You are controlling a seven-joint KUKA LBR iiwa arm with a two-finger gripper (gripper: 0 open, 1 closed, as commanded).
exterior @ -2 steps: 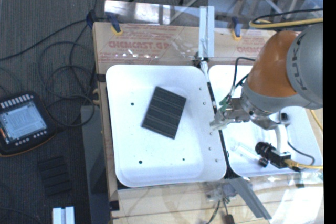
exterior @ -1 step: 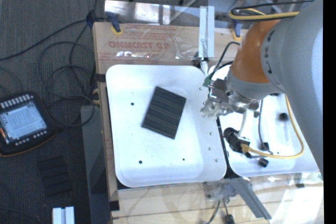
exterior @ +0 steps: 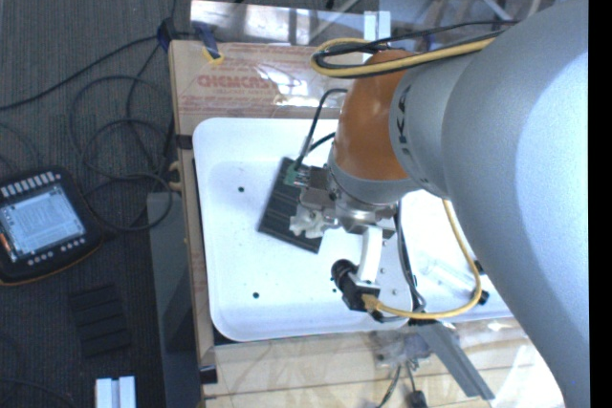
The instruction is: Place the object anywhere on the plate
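Note:
My gripper [exterior: 304, 217] hangs low over the middle of the left white bin [exterior: 225, 234], under the grey arm and its orange band [exterior: 368, 134]. A dark flat rectangular part [exterior: 287, 204] lies against the gripper's left side, and I cannot tell if it belongs to the gripper or is a separate thing. The arm hides the bin floor beneath and to the right of the gripper.
A black and white fitting [exterior: 352, 280] with a yellow cable [exterior: 430, 306] hangs from the arm over the bin's front. Two small dark specks [exterior: 241, 189] mark the bin floor. A cardboard strip [exterior: 249, 81] borders the bin's far side. A pendant [exterior: 38, 225] lies on the floor at left.

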